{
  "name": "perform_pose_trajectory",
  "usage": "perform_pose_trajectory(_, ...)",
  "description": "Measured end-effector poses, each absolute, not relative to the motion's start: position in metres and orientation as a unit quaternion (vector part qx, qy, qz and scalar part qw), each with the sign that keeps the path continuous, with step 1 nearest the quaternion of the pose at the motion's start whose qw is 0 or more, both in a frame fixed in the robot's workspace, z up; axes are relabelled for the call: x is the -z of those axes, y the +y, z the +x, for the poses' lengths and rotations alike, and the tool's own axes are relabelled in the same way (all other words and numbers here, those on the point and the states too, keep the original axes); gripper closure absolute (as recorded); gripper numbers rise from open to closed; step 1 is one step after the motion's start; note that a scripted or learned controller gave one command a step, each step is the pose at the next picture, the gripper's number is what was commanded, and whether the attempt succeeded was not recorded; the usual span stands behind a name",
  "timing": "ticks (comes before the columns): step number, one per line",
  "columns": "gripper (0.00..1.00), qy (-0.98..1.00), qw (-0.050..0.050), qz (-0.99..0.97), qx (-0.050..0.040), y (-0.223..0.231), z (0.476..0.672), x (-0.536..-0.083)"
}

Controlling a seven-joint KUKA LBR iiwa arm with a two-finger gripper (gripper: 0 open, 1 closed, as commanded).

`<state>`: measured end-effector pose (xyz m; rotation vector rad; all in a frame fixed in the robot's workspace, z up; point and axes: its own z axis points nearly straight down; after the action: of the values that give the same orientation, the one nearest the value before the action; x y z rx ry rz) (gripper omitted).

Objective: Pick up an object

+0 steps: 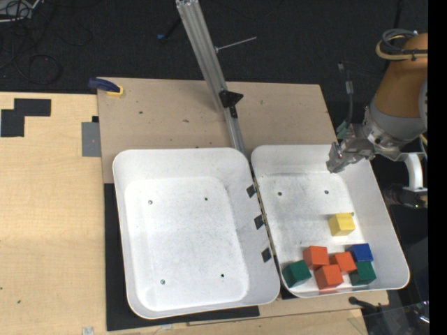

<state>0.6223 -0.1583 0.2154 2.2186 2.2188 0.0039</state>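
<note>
The blocks I could pick from all lie in the right bin (380, 208), crowded toward its near corner. A yellow block (342, 223) sits by itself, a little apart from the rest. Nearer the rim is a tight cluster: three orange blocks (316, 255) (344, 261) (329, 276) touching one another, a green block (297, 273) pressed to their left, a blue block (361, 252) at their right, and a second green block (363, 275) just below the blue one. Packed so close, the cluster's pieces wall each other in; only the yellow one has open floor on every side.

My gripper (337, 160) hangs over the far part of this bin, well apart from all the blocks, with nothing seen between it and them. Whether it is spread or pressed together I cannot tell from this angle.

The left bin (140, 187) lies beside, touching along the middle seam. A slanted aluminium rail (206, 54) runs down to that seam behind the bins, and a blue-and-yellow clamp (106, 86) rests at the board's far left corner.
</note>
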Motion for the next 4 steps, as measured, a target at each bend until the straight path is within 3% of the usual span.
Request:
perform_pose_trajectory(1, 1.00, 0.707, 0.002, 0.707, -0.0011, -0.160, 0.623, -0.265)
perform_pose_trajectory(4, 1.00, 0.709, -0.002, 0.706, 0.0004, -0.013, 0.576, -0.255)
